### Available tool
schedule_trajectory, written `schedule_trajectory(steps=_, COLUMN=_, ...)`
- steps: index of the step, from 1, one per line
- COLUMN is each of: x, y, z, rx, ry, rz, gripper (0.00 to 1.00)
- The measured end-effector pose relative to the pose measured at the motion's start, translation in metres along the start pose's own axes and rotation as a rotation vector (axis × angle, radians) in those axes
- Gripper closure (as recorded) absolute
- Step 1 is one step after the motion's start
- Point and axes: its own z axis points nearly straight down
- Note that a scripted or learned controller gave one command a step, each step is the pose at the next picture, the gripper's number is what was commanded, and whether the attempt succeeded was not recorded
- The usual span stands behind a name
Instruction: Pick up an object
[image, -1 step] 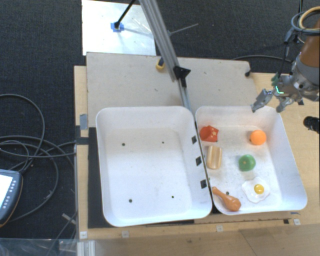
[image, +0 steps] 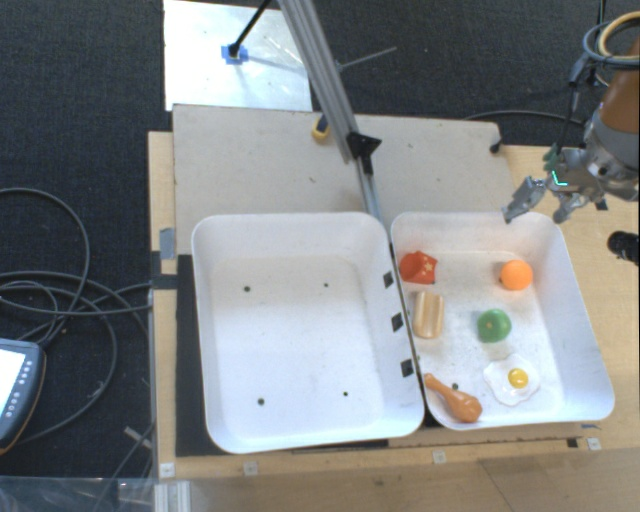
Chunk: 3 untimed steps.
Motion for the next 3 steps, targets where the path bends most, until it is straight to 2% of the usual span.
schedule_trajectory(steps=2, x=0.009, y=0.008, z=0.117, rx=0.005, ry=0.003, rz=0.001, gripper=0.00)
schedule_trajectory(steps=3, x=0.010, y=0.007, z=0.162, rx=0.004, ry=0.002, rz=0.000, gripper=0.00)
